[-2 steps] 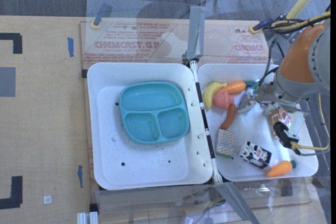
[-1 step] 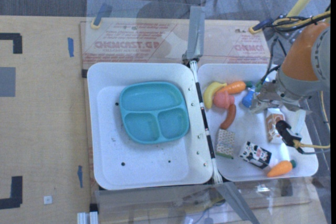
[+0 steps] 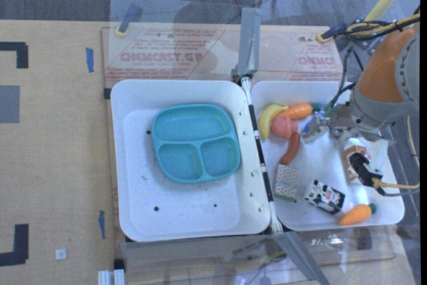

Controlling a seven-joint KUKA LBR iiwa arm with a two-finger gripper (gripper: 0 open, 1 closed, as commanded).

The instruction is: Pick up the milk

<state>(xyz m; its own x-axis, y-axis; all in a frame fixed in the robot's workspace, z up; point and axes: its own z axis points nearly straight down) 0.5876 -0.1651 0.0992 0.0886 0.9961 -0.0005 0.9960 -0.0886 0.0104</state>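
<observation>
**Milk sitting loose in the right bin**

The milk [image 3: 325, 196], that little cow-print carton, lies flat near the right bin's [image 3: 393, 213] front edge, well apart from the gripper [image 3: 319, 125] further back by the banana [image 3: 268, 118]. Honestly can't tell whether it's grasping anything.

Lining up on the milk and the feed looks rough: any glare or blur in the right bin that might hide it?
Camera view: soft and grainy overall; the milk with its black-and-white pattern reads clearly. Clear plastic sheets behind the right bin show faint reflections, none over the milk. The gripper is blurred and shadowed, its fingers hard to read.
</observation>
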